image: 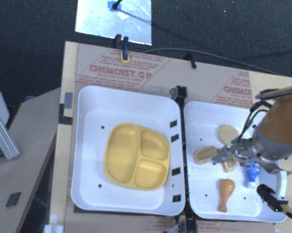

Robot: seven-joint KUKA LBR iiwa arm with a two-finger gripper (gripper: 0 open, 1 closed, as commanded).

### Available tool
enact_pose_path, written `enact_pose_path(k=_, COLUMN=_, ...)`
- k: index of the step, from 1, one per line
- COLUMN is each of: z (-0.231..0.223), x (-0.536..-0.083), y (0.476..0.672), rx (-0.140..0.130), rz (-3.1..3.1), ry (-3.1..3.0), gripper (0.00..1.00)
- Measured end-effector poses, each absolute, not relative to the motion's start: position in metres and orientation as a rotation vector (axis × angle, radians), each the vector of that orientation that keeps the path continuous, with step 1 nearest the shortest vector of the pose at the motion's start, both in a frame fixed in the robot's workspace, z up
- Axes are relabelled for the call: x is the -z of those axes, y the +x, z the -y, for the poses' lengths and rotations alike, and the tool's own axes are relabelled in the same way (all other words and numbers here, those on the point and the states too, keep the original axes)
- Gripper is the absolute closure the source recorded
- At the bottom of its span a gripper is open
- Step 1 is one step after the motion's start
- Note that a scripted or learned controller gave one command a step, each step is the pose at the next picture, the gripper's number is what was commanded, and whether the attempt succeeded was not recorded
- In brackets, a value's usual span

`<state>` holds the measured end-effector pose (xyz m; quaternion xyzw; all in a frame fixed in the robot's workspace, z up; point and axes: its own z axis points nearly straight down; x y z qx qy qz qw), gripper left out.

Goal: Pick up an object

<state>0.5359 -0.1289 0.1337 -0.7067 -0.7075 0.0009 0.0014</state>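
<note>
Nearest you, low in the right bin (198, 207), a toy chicken drumstick (225, 193) lies with its round brown meat end up and its thin bone pointing toward the front rim. Just above it sits the gripper (229, 159), and you cannot tell from this angle whether its fingers are spread or closed, nor whether anything is between them; a small pale tan piece (230, 164) shows right at the tips. Touching or just beside the tips on the left lies a tan, bread-like oblong (204, 154), tilted. Above the gripper rests a pale beige oval piece (228, 133), close to the arm's cables. To the right of the tips, under the wrist, you see a small blue and white object (252, 174), partly hidden by the arm (287, 128). That grey arm with its orange band covers the bin's right side and stands in the way of seeing what lies beneath it. Across the black divider, the left bin (97, 107) holds a yellow three-compartment plate (137, 156), its sections bare. Behind both bins lies a printed cardboard sheet (156, 75) with a clamp (125, 50) at its far edge.
</note>
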Motion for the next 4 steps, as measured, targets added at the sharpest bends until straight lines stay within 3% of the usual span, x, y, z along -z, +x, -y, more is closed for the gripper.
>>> enact_pose_path(k=1, z=0.13, x=-0.086, y=0.538, rx=0.004, rz=2.228, ry=-2.226, gripper=0.0)
enact_pose_path(k=2, z=0.133, x=-0.101, y=0.542, rx=0.011, rz=2.237, ry=-2.237, gripper=1.0)
enact_pose_path(k=4, z=0.139, x=-0.21, y=0.544, rx=0.006, rz=2.23, ry=-2.222, gripper=1.0)
